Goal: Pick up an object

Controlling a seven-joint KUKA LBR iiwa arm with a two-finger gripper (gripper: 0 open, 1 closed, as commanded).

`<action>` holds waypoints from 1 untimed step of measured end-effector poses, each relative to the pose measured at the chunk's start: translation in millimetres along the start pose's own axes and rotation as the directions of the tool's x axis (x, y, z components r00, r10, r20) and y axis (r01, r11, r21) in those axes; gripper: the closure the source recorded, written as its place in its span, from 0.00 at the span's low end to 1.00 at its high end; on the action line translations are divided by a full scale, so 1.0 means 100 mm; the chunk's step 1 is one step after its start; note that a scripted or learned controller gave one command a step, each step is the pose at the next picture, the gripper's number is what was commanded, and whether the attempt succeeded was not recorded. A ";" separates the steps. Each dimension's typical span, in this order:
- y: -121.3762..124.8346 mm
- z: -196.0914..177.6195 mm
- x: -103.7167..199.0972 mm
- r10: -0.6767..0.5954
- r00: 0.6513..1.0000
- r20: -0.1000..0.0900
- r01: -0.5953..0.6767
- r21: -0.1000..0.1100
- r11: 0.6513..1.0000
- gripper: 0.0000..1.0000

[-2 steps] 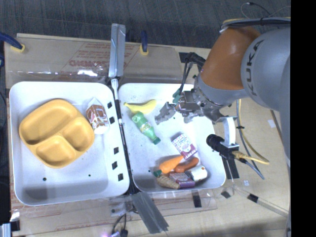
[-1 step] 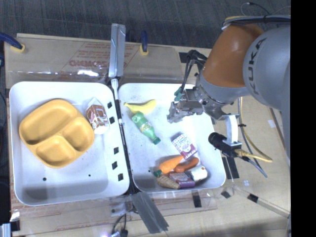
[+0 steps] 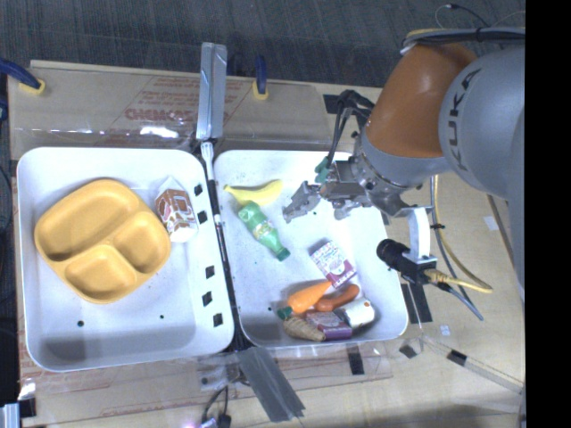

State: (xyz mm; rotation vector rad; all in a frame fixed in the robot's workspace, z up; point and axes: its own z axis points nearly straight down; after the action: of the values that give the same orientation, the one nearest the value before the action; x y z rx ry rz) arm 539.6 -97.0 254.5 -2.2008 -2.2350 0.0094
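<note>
Hovering right of centre in the camera view, the gripper [image 3: 303, 201] hangs above the right bin [image 3: 385, 315] with its fingers spread and nothing between them. A banana [image 3: 253, 189] and a green bottle [image 3: 261, 227] lie just left of it. A carrot [image 3: 306, 296] and small packets cluster at lower centre. A yellow tray [image 3: 100, 238] sits in the left bin [image 3: 107, 341]. The pick looks not yet made.
</note>
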 end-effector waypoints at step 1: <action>-0.63 1.00 -0.19 -0.225 0.974 -0.001 0.225 -0.003 0.974 0.00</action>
State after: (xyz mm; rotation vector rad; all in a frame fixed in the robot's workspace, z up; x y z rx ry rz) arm 475.7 -117.1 154.6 -1.9339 -2.4703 0.0036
